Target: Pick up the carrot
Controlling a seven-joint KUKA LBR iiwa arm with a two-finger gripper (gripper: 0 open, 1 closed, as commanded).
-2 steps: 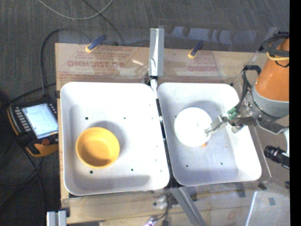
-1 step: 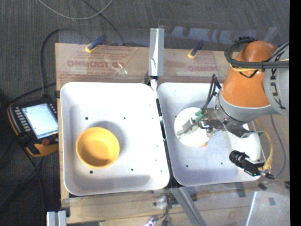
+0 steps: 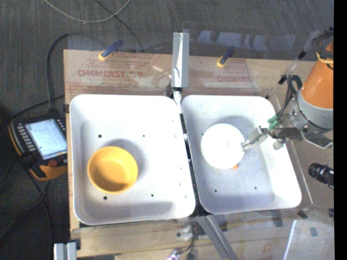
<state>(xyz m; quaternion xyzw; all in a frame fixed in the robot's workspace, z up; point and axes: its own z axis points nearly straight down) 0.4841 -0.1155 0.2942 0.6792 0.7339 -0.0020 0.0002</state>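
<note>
Over the right bin (image 3: 282, 194) the hand (image 3: 250, 141) hangs at the end of the arm (image 3: 317, 91), its tip at the right edge of a white plate (image 3: 222, 145) that lies upside down or flat on the bin floor. Whether the hand is released or clenched cannot be told at this slant; nothing shows in its grip. The carrot (image 3: 236, 167) shows as a small orange sliver just below and slightly left of the hand, peeping out at the plate's lower right rim, so most of it seems hidden under or behind the plate. The step in hand looks like the approach, with no grasp made yet. The next move likely calls for a short shift toward that rim and a descent beside the plate, and the plate may well get in the way. Far to the hand's left, the left bin (image 3: 81, 112) holds a yellow bowl (image 3: 113, 169) with nothing visible inside it.
</note>
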